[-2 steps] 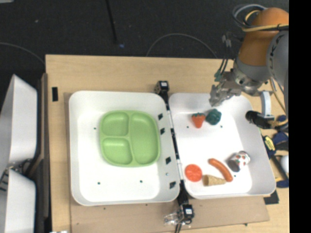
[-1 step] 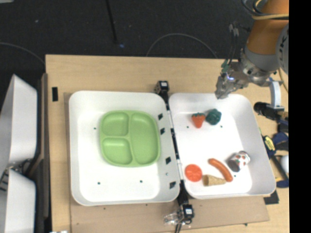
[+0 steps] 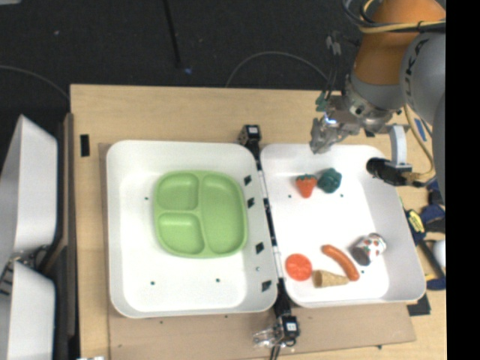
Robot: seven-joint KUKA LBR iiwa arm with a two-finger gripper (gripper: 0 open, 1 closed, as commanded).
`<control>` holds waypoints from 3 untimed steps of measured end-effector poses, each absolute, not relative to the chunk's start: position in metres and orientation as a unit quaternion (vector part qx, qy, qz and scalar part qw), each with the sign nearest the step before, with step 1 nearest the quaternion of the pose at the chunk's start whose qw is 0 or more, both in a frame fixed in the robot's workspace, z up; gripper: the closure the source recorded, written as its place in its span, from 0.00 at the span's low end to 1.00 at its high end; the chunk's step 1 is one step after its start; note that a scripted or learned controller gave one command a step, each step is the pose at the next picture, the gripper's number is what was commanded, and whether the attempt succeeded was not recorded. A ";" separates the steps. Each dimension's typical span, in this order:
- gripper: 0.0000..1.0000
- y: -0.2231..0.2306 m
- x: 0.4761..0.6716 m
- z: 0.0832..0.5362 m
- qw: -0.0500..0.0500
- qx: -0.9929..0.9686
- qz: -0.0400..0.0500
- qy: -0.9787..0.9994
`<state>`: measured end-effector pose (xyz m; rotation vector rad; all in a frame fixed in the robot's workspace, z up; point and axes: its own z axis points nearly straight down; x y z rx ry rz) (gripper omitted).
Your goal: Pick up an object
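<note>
Two small toys, a red strawberry (image 3: 305,186) and a teal lump (image 3: 329,179), are seen just below the claw (image 3: 322,136), untouched; its spread cannot be told.

- Tabletop (image 3: 172,111): pale tan wood.
- Left bin (image 3: 127,276) and right bin (image 3: 390,223): white.
- Divided plate (image 3: 200,213) in the left bin: light green.
- Near the right bin's far edge: a red-orange strawberry (image 3: 305,186) and a dark teal lump (image 3: 328,179).
- Near its front edge: an orange-red disc (image 3: 298,266), a red-orange sausage (image 3: 340,261), a tan cone (image 3: 330,278), and a white, dark-patched toy (image 3: 369,247).
</note>
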<state>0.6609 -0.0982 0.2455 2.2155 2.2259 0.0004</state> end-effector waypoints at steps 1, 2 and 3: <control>1.00 -0.054 0.650 0.249 0.000 0.705 0.000 0.709; 1.00 0.002 0.650 0.256 0.001 0.705 0.001 0.709; 1.00 0.051 0.651 0.259 0.000 0.705 0.001 0.710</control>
